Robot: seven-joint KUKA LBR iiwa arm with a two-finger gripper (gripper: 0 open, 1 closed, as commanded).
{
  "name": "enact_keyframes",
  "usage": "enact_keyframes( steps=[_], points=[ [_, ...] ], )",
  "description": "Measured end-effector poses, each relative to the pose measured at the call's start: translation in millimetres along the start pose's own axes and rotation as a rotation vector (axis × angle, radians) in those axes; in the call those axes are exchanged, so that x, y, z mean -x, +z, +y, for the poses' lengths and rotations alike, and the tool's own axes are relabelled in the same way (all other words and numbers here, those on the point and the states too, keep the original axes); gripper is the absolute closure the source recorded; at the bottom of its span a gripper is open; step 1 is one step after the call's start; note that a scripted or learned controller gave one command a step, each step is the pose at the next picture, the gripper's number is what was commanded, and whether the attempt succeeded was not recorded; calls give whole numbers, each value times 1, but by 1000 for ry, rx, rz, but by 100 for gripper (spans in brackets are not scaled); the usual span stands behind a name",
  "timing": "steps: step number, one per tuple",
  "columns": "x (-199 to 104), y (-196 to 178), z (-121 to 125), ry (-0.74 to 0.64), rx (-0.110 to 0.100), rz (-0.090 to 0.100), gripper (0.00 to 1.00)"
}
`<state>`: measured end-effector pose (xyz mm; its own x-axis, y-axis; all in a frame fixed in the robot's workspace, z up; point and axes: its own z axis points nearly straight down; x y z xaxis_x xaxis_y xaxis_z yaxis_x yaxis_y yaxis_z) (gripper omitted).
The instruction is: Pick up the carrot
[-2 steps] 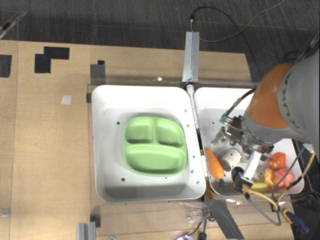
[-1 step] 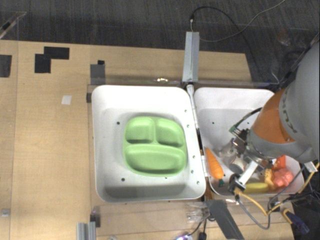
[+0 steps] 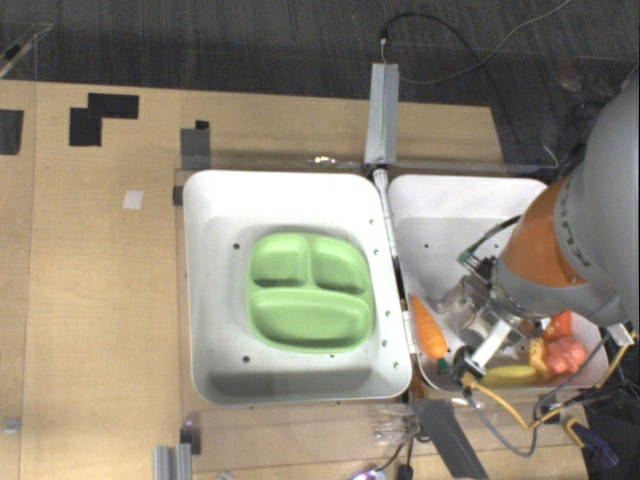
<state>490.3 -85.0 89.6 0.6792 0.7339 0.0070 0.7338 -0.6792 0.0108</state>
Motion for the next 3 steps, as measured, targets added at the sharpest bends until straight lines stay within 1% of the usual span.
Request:
enact_keyframes(
  steps=[1, 2, 3],
  points=[
    [-2, 0, 0, 205, 0, 3, 0],
    [-4, -11, 1, 194, 2, 6, 100],
    [-27, -95, -27, 305, -9, -6, 100]
  ],
)
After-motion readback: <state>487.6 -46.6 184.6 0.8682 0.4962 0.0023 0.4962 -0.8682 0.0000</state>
